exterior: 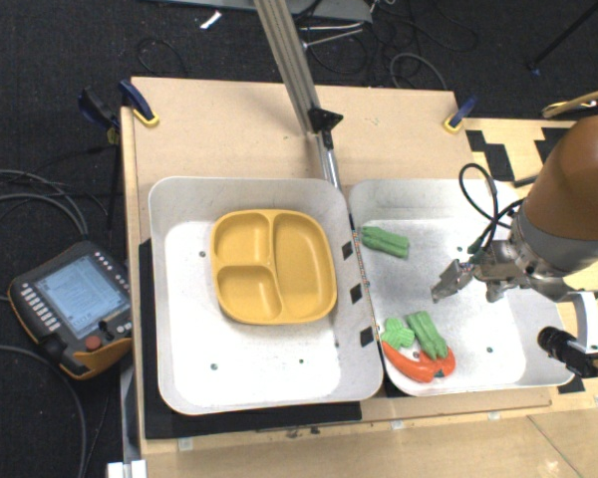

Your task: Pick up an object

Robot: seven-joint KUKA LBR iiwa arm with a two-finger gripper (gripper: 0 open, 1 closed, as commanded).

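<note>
Two toy vegetables lie in the right bin [498, 366]. The one nearest the front is a red-orange toy pepper [419, 362], curved like a crescent, with bright green leafy pieces lying across its top; it sits against the bin's front-left corner, close up to the wall that divides the two bins. Farther back along that same dividing wall lies a small green toy pod [385, 242], stubby and ridged, resting flat and well apart from the pepper.

The gripper [448, 286] hangs over the middle of the right bin, between the pod and the pepper but off to their right, touching neither. Its fingers point left toward the divider; from here I cannot tell how far apart they stand, and nothing is caught between them. A black cable loops up from the wrist toward the bin's back edge.

There is bare white floor across the right bin's back half and along its right side, so the room lies there; the pepper is hemmed by two walls.

The left bin [179, 347] holds a yellow three-compartment plate [275, 267], set toward its back right, with open floor to the front and left of it.
</note>
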